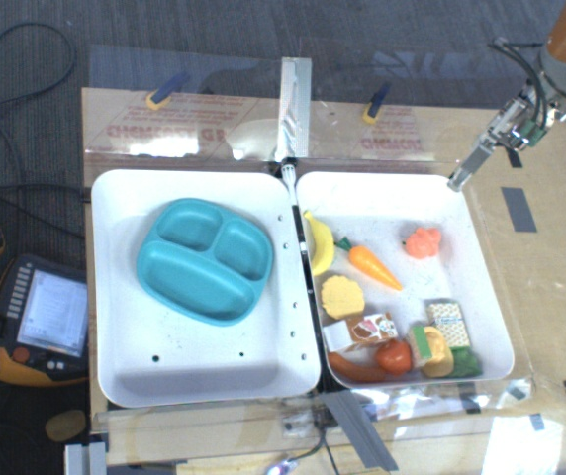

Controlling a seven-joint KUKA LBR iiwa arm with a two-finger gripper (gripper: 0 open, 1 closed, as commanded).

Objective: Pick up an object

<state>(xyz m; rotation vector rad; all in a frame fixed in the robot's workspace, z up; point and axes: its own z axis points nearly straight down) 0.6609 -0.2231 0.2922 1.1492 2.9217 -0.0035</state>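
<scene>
My gripper [458,178] hangs over the far right corner of the right bin [491,295], its tip just above the rim, apart from all the objects. In that bin lie a banana [319,244], an orange carrot [374,265], a pink-orange lump [423,242], a round yellow piece [342,297], a small brown-and-white carton [368,330], a red tomato [394,356], a brown sausage [354,367], a patterned packet [446,321] and a yellow-green toy [435,350]. Nothing is seen in the gripper.
The left bin [115,344] holds a blue divided plate [204,260]. A divider rail [296,265] runs between the bins. A handheld control unit [36,320] and cables lie on the floor at left. The objects crowd the right bin's near left part.
</scene>
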